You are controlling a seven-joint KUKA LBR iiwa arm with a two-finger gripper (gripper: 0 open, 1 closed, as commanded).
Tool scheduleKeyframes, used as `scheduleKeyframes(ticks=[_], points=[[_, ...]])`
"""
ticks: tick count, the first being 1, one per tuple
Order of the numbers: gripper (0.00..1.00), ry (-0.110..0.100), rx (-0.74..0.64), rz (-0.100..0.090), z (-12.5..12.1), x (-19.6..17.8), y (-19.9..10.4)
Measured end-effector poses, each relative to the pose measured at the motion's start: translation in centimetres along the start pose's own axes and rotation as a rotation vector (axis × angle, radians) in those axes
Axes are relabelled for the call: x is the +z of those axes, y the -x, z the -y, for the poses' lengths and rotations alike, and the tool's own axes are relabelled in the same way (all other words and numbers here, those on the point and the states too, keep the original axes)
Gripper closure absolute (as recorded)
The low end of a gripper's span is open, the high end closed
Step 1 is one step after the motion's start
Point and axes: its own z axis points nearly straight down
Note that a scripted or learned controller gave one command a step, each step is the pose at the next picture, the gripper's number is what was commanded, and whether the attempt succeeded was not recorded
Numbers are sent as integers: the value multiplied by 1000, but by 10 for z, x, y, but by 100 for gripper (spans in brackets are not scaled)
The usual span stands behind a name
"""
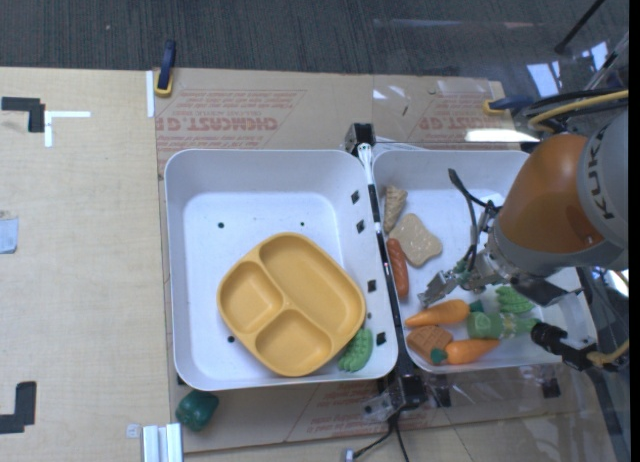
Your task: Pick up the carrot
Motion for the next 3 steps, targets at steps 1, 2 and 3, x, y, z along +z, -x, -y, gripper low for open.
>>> scheduleKeyframes(ticks=[1, 2, 3], points=[[100, 4, 6, 2, -2, -9, 2], [0, 4, 5, 3, -2, -9, 2], [0, 2, 214, 0, 26, 0, -2]])
